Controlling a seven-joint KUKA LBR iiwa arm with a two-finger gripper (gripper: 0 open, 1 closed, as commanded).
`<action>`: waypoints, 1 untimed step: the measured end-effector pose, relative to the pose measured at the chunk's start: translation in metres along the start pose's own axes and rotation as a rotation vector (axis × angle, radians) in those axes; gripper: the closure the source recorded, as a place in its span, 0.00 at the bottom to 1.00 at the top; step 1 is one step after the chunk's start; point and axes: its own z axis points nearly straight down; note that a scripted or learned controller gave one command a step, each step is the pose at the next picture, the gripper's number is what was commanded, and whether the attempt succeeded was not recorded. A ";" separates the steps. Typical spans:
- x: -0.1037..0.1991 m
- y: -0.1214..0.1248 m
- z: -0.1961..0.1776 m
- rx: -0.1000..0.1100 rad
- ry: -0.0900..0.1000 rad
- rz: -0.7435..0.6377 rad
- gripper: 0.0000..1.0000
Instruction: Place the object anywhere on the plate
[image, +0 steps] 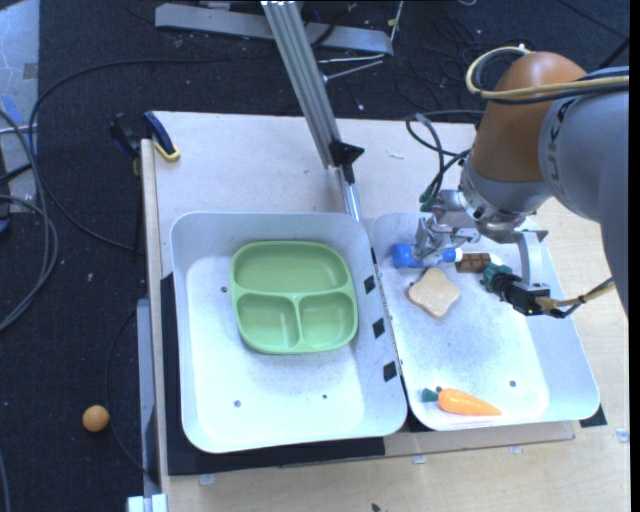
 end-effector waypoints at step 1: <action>0.050 -0.012 -0.014 0.000 0.000 -0.001 1.00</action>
